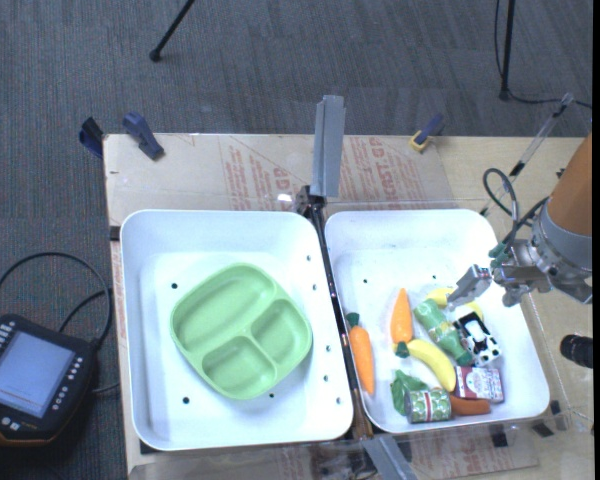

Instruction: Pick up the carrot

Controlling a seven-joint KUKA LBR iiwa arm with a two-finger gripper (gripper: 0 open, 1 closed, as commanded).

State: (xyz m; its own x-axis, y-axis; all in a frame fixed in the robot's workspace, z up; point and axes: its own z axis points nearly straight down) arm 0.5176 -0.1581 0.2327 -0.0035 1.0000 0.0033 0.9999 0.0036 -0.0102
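The carrot point(361, 358) lies along the left wall of the right bin point(410, 230), green top pointing away from the camera — apart from the banana point(432, 364) and the other toy food heaped to its right. The gripper point(485, 278) hangs over that heap's far edge, fingers spread, nothing between them. A green divided plate point(241, 330) sits in the left bin point(145, 268).
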